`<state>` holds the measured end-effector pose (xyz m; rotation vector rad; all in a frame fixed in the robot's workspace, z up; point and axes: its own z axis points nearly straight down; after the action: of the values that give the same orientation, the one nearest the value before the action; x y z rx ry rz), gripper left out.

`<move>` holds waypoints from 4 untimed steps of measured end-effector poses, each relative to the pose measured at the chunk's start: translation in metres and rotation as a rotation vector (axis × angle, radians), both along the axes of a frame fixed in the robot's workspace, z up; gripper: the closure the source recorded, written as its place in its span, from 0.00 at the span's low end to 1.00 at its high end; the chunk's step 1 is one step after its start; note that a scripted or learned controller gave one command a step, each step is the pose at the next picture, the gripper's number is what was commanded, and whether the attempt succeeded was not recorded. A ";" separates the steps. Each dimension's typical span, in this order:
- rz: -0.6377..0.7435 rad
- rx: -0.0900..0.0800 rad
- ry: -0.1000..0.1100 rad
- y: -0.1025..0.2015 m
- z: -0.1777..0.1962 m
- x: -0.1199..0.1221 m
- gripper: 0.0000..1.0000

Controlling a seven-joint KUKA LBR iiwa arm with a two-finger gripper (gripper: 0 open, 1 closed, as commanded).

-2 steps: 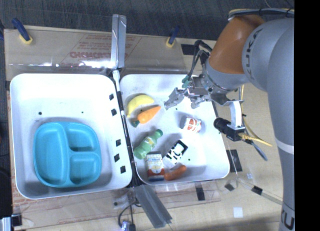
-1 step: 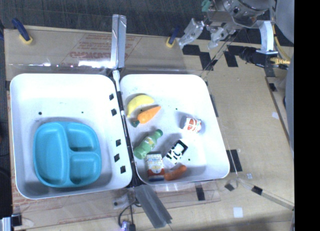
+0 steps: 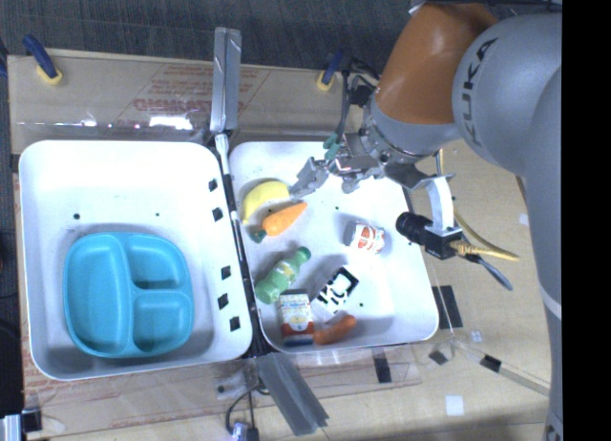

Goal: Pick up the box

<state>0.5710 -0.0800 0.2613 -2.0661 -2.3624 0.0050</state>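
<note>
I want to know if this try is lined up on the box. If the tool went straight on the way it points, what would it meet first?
Probably the lemon, not the box: the tool points left, just above the lemon. Depth is unclear here.

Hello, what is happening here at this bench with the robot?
A grey KUKA arm reaches in from the right, its gripper hanging over the top of the right bin, near the banana and carrot. The black-and-white box it should pick up lies untouched lower in that bin. A blue tray sits in the left bin.
</note>
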 end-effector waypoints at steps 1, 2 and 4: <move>-0.280 -0.001 -0.004 0.075 0.164 -0.007 0.00; -0.466 -0.003 0.001 0.055 -0.016 -0.095 0.00; -0.628 -0.003 0.000 0.173 0.144 -0.093 1.00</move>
<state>0.4777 0.0927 0.4054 -2.6957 -1.6099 0.0071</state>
